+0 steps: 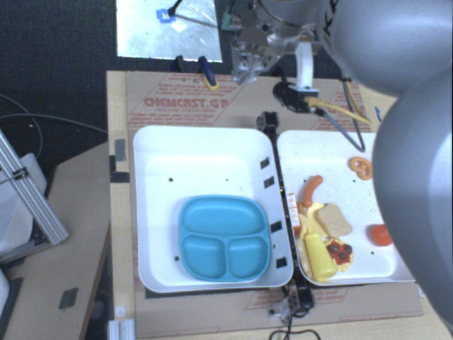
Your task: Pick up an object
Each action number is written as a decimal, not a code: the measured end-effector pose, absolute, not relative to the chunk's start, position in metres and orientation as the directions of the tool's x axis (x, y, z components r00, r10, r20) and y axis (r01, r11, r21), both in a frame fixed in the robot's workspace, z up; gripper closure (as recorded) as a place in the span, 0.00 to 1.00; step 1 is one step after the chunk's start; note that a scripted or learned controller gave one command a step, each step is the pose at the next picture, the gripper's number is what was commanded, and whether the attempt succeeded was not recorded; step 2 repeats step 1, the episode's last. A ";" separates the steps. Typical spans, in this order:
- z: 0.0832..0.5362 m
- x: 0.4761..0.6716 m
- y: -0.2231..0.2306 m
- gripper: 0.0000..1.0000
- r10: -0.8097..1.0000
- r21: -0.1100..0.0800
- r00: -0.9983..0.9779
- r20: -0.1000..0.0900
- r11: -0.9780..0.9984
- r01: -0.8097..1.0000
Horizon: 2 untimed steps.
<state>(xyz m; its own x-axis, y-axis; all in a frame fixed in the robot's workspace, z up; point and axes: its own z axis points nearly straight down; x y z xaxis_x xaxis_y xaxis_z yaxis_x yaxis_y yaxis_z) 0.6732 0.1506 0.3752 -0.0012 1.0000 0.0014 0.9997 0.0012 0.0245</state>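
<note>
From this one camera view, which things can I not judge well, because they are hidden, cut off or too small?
- Right bin: the grey arm covers its right side in the camera view.
- Red item: the arm covers part of it; what it is stays unclear.
- Gripper: blurred near the top edge, so its state is unreadable.
- Small piece with red spots, by the yellow bottle: too small to name.

arm hides the right bin corner (cut off itself).
</note>
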 end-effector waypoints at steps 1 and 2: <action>0.359 0.579 0.241 1.00 1.000 -0.002 -0.014 0.003 0.014 1.000; 0.359 0.579 0.241 1.00 1.000 -0.002 -0.014 0.003 0.014 1.000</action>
